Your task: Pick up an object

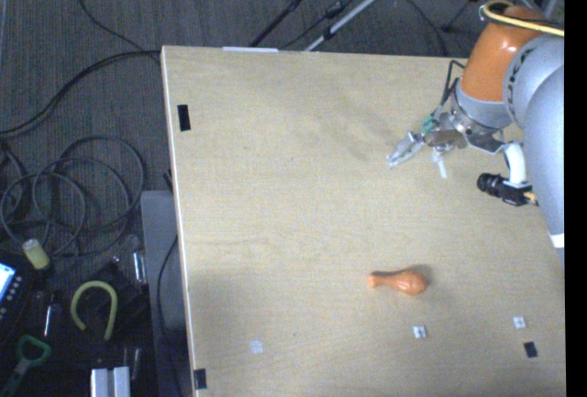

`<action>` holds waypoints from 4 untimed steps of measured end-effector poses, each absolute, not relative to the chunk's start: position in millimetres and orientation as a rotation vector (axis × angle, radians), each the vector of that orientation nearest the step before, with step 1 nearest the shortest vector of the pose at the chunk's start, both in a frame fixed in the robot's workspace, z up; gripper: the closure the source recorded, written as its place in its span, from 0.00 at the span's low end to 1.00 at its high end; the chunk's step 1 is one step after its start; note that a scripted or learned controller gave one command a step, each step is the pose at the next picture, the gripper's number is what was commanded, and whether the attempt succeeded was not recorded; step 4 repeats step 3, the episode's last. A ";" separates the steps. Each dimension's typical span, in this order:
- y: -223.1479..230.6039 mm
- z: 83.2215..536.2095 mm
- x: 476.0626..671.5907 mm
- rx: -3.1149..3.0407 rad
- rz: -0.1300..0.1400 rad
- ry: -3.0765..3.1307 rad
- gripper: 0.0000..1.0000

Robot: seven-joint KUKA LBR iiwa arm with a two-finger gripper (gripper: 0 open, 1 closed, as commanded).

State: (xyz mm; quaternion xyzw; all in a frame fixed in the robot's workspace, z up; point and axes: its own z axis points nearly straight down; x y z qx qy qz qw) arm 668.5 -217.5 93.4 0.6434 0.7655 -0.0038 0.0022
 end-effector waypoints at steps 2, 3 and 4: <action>-184.9 93.3 669.2 1.642 0.004 2.677 1.00; -160.5 170.9 665.5 1.642 0.005 2.677 1.00; -160.5 170.9 665.5 1.642 0.005 2.677 1.00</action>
